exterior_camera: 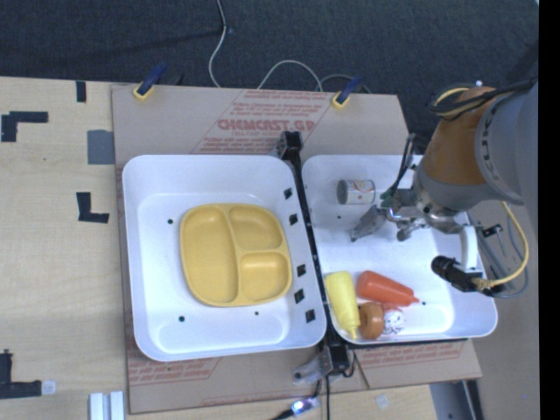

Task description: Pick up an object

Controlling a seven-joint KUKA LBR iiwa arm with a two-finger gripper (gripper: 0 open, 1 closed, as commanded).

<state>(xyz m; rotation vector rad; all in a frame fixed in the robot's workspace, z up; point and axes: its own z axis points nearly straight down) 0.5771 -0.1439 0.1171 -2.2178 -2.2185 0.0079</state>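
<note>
My gripper [385, 229] hangs over the upper middle of the right bin [437, 169], open, with nothing between its fingers. A small grey can [356, 191] lies on its side just up and left of it, apart from the fingers. Along the bin's front lie a yellow bottle [342, 301], an orange carrot [387, 288], a brown round piece [372, 320] and a small white spotted piece [395, 323], all well below the gripper.
The left bin [149, 234] holds a yellow divided plate [234, 254]. A black divider [302, 234] runs between the bins. The grey arm with its orange band [455, 151] and cables [503, 269] crowd the right bin's right side.
</note>
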